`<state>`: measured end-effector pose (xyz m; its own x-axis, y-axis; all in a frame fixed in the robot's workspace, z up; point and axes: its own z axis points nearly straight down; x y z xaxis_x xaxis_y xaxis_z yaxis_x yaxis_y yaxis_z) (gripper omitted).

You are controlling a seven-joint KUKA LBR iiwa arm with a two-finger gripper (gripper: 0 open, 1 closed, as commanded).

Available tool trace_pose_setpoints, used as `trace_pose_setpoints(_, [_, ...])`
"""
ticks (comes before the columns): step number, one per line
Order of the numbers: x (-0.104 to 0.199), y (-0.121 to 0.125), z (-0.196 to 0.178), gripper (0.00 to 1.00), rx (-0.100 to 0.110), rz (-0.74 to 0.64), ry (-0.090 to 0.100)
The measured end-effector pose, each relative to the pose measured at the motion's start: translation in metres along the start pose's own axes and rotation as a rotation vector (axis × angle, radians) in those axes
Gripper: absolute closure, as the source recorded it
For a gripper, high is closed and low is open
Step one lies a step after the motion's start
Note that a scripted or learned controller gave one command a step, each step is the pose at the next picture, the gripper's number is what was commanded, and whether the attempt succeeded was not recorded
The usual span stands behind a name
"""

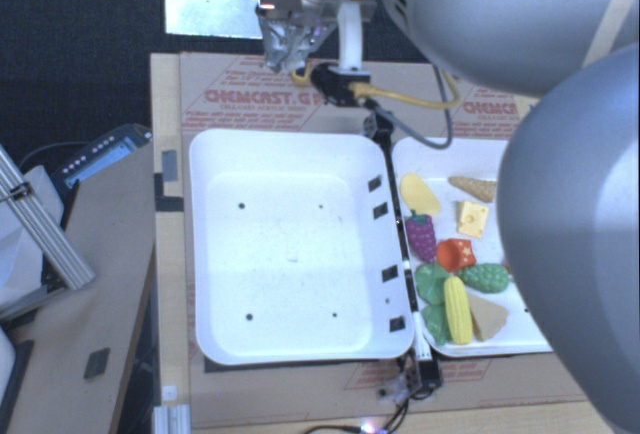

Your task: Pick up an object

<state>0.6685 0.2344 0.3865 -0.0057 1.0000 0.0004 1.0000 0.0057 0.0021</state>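
Beyond the left bin (pixel 290 252), over cardboard printed "CHEMCAST", the gripper (pixel 283 50) hangs, its opening impossible to tell, while glossy plastic corn (pixel 456 310), purple grapes (pixel 421 236) and cheese wedge (pixel 472 218) lie right of that bin.

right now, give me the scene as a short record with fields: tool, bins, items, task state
tool: tool raised above the bench's far edge, beyond the left bin
left bin: white floor with small dark dots
right bin: right bin partly covered by the arm
items: grapes, corn, tomato, cheese cube, yellow piece, green pieces, all in the right bin
task state: no item seen at the tool; pick not yet made
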Motion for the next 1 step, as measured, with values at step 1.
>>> trace_pose_setpoints(1, [0.0001, 0.0, 0.0051, 1.0, 0.0, 0.0, 0.0])
